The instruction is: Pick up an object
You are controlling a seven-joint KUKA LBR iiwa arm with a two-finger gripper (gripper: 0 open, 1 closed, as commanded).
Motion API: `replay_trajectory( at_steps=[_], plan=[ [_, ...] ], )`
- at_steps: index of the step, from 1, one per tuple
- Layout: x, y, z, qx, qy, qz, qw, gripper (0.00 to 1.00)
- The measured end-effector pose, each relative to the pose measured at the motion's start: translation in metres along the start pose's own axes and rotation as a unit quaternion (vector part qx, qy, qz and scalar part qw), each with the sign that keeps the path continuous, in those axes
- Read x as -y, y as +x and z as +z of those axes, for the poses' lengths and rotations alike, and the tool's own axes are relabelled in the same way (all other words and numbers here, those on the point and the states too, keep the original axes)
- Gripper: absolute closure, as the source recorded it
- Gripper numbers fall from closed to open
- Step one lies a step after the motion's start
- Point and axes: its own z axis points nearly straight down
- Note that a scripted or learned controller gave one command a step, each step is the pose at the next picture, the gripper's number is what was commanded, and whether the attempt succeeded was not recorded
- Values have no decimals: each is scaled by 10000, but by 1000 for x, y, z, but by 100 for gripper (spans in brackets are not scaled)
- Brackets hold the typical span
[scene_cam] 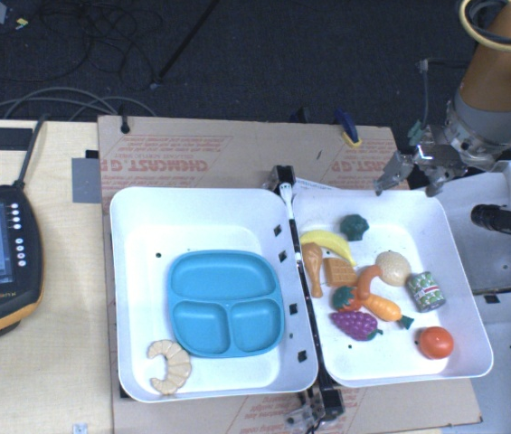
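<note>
Broccoli [355, 226] below, apart from jaws

two white bins [137, 215], one blue plate [225, 302], nine toy foods [359, 324]

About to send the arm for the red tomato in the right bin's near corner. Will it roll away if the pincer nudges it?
Probably. The tomato looks round and smooth, so a sideways nudge would likely roll it. It lies apart from the other items, with bare floor of the right bin around it, so nothing would stop it before the wall. Its glossy skin may also slip.
</note>
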Motion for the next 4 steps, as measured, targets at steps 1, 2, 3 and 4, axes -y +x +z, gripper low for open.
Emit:
replay_trajectory(
  at_steps=[1,2,3,4],
  plan=[
    [44,45,-126,-2,-49,-20,10000,0],
    [43,43,-127,3,12,-18,10000,100],
    [86,-39,-154,16,-6,42,10000,100],
    [114,-72,-211,15,-23,15,10000,100]
  ],
)
